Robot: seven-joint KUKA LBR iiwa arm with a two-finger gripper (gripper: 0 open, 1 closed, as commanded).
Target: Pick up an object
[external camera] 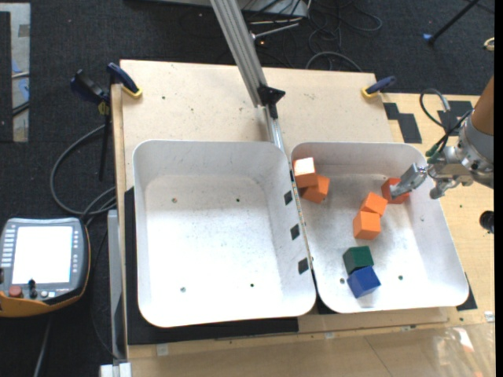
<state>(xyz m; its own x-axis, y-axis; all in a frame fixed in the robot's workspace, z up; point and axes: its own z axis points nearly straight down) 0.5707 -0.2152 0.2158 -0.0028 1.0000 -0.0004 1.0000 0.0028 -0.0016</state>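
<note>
The right bin [440, 242] holds several blocks. A white block [303, 166] and an orange block [317, 188] lie together near its far left wall. Two more orange blocks [375, 204] [366, 225] sit in the middle. A green block [358, 257] and a blue block [363, 281] lie toward the front. A small red block [395, 192] rests near the far right wall. My gripper [415, 179] reaches in from the right and sits right beside the red block, partly covering it. Whether it touches the block is unclear.
The left bin [157, 210] stands beside the right one, with a shared ridge between them. A metal pole [240, 42] slants down to the bins' far edge. Clamps sit at the bench's far corners, and a teach pendant [39, 265] lies off to the left.
</note>
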